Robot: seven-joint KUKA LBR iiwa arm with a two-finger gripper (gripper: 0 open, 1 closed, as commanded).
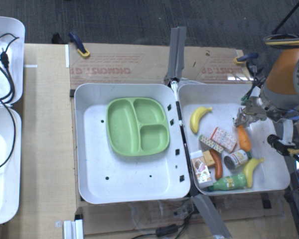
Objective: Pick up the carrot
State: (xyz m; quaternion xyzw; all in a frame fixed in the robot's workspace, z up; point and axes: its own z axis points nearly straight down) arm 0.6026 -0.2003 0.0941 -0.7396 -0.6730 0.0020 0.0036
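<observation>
carrot [244, 138] in right bin, gripper [242, 118] just above

A single fixed camera sits high above the bench and looks down at a slant on the two white bins [84, 148]. It stands far enough back to take in both bins whole, the cardboard beneath them, and dark floor beyond the bins' far edge.

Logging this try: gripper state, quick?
Gripper: just above the carrot's top end in the right bin; open or shut cannot be told.
</observation>
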